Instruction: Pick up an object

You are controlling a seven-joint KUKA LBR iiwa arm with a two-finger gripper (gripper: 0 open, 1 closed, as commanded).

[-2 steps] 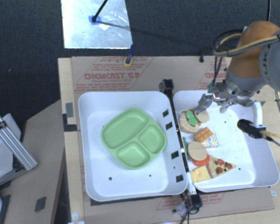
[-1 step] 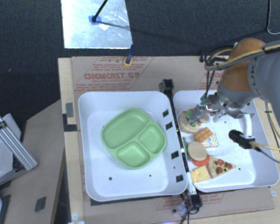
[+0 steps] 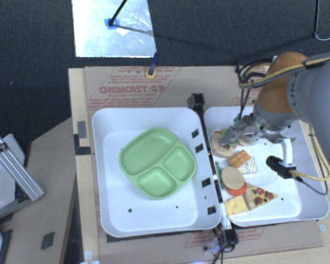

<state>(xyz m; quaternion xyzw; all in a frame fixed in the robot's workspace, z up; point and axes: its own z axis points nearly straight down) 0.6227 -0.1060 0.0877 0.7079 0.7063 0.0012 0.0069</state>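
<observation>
Gripper (image 3: 231,135) low in right bin (image 3: 309,204), over cookie (image 3: 221,145) near divider. Can't tell its state. Waffle (image 3: 242,160), pizza slice (image 3: 260,196) crowd close. Advice: come straight down on cookie, avoid nudging neighbours, lift slowly.

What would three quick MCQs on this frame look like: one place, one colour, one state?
1. Where is the divided plate?
A. left bin
B. right bin
C. on the cardboard

2. What colour is it?
A. white
B. light green
C. orange

3. How does the pizza slice lie?
A. gripped by the tool
B. standing on edge
C. flat on the bin floor

Answers:
1 A, it sits inside the left bin.
2 B, pale green against the white bin.
3 C, it rests flat at the near end of the right bin, apart from the tool, which hovers over the cookie.
</observation>
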